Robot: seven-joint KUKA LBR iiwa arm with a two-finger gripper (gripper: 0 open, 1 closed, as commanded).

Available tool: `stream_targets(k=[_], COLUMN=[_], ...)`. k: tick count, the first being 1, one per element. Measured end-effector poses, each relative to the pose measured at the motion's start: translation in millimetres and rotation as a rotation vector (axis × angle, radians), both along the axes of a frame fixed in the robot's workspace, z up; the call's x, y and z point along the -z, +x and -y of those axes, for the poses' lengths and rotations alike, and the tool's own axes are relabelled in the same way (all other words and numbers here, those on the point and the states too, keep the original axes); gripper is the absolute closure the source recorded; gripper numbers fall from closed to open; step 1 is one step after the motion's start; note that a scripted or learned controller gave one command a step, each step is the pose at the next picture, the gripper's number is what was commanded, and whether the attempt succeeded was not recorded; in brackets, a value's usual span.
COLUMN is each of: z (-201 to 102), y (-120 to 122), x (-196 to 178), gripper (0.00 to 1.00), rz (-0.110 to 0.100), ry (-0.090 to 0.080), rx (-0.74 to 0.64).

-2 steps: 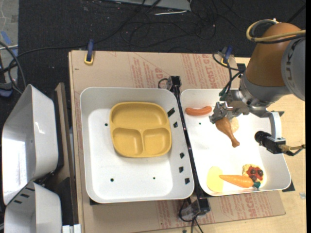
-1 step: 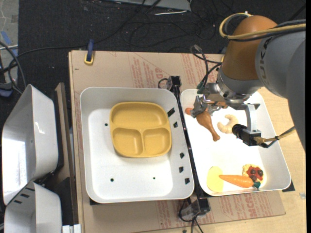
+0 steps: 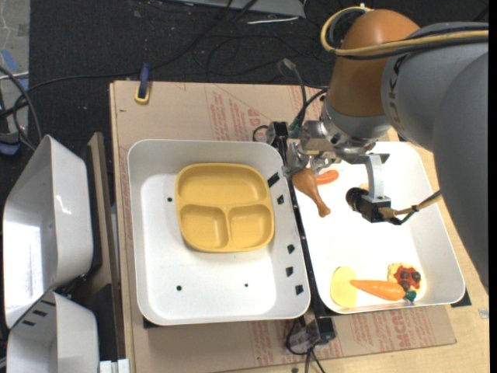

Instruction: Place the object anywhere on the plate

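Camera view: chicken drumstick (image 3: pixel 311 189) risks falling short of the plate (image 3: pixel 225 207).
The drumstick is seen at the right bin's (image 3: pixel 435 208) left edge, beneath the gripper (image 3: pixel 309 162); jaw state cannot be told. If unsecured, it could be dropped on the divider between bins before the yellow plate in the left bin (image 3: pixel 155 286) is reached.

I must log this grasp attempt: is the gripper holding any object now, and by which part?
It cannot be told. The gripper sits at the upper end of the brown drumstick in the right bin, but the hold itself is not visible.
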State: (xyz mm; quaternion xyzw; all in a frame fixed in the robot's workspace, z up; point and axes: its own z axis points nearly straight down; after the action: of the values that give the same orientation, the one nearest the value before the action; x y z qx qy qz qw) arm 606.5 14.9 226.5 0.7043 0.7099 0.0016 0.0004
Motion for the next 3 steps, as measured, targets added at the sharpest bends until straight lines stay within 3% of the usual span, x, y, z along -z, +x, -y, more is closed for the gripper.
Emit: stream_targets(k=[2,3], z=[-98,-115], y=[38,46], x=[-14,2], gripper=[1.00,1.00], rz=[0.000,-0.003], ry=[0.000,-0.002], rx=[0.000,0.003])
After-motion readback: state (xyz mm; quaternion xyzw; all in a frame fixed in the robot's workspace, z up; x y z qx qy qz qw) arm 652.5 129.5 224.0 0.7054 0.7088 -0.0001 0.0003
